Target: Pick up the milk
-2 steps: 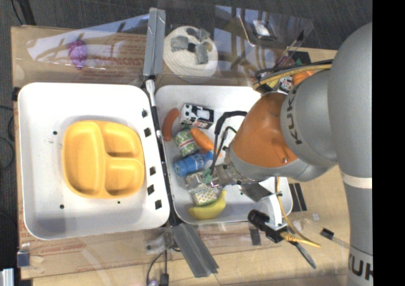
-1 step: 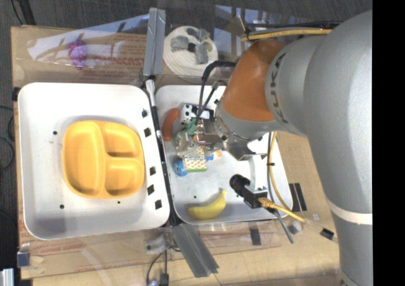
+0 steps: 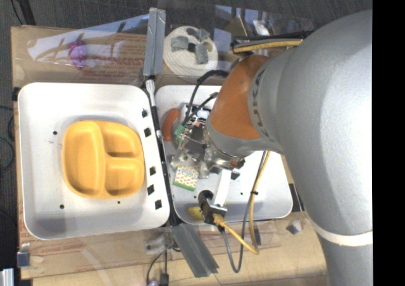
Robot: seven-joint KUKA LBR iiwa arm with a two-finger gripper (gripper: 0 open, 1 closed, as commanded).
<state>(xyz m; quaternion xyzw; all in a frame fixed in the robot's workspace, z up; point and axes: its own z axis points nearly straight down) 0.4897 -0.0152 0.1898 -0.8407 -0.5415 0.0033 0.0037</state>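
- Wrist hardware of the arm [image 3: 253, 107] hangs low over the right bin [image 3: 278, 196], just right of frame centre; the end effector [image 3: 190, 152] sits beneath it, buried in brackets and cables, so I cannot tell how its grasping parts stand, nor whether anything is caught in it
- Milk, as far as I can judge, is the small carton with a green-and-white checked face [image 3: 185, 179] lying in the right bin just below the end effector, near the bin's left wall; whether the two touch I cannot tell; the low hover over it fits an attempt at a top-down grasp
- A reddish-orange object [image 3: 169, 123] lies just upper left of the end effector, partly hidden; a yellow item [image 3: 195, 214] rests at the bin's lower edge, well clear of the carton
- The left bin [image 3: 38, 152] carries a yellow divided tray [image 3: 104, 158] at centre left, apart from the work
- The bench [image 3: 38, 47] shows at upper left
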